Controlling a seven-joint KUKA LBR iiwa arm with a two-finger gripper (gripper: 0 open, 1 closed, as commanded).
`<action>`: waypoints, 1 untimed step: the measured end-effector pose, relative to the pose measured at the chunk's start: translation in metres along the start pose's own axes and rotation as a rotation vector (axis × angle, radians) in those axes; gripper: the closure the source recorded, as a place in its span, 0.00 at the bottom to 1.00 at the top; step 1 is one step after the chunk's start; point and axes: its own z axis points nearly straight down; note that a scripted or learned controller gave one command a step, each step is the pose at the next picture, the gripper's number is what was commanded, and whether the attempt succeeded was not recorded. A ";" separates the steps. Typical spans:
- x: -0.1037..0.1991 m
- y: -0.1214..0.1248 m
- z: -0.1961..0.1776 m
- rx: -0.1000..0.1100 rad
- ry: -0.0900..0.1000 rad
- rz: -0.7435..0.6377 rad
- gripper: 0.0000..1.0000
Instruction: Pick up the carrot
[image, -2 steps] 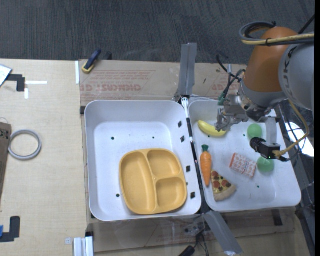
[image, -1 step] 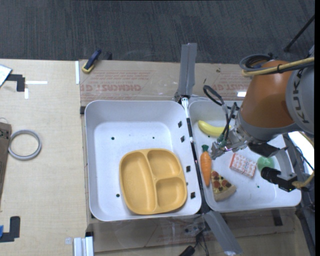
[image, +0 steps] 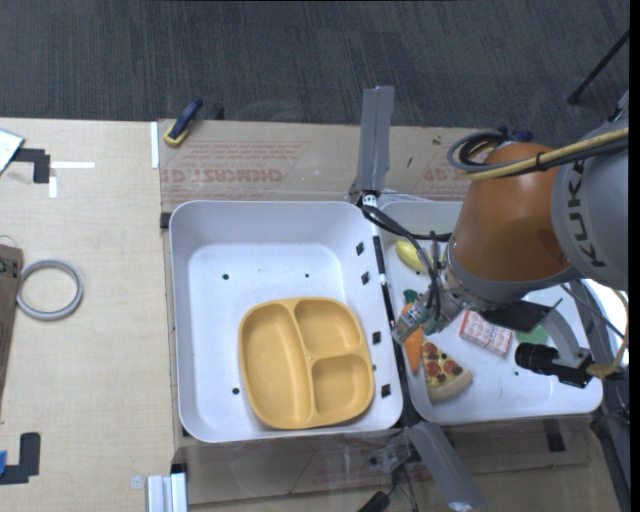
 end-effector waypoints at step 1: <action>0.022 0.027 0.000 -0.001 -0.001 -0.015 1.00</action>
